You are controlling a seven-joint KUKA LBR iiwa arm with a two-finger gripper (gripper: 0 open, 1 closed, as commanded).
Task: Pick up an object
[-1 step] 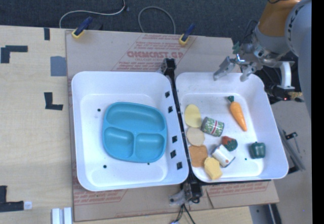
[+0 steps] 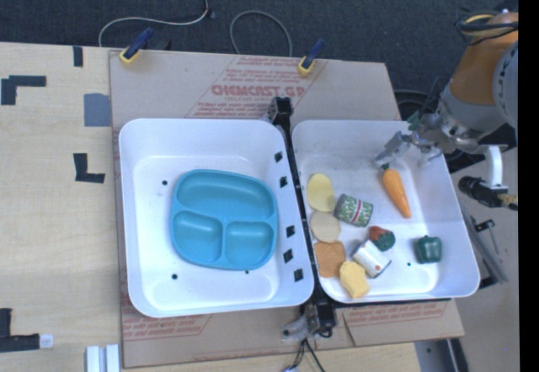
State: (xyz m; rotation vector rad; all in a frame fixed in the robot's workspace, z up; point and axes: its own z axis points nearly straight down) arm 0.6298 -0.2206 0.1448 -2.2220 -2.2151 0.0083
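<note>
The right bin (image 2: 354,143) holds several toy foods. An orange carrot (image 2: 396,192) lies near its right wall, pointing up-left. My gripper (image 2: 410,148) hangs over the bin's upper right part, just above the carrot's top end. Its fingers (image 2: 389,151) are spread open with nothing between them. Lower in the bin lie a green can (image 2: 354,209), a yellow slice (image 2: 319,191), a beige disc (image 2: 325,227), a brown disc (image 2: 330,257), a yellow piece (image 2: 354,279), a white cylinder (image 2: 369,259), a strawberry (image 2: 381,238) and a green pepper (image 2: 427,249).
The left bin (image 2: 143,151) holds a blue divided plate (image 2: 225,220). A black divider (image 2: 286,185) runs between the bins. Clamps (image 2: 135,48) and cables sit along the cardboard's far edge. The arm's orange band (image 2: 480,59) is at the right.
</note>
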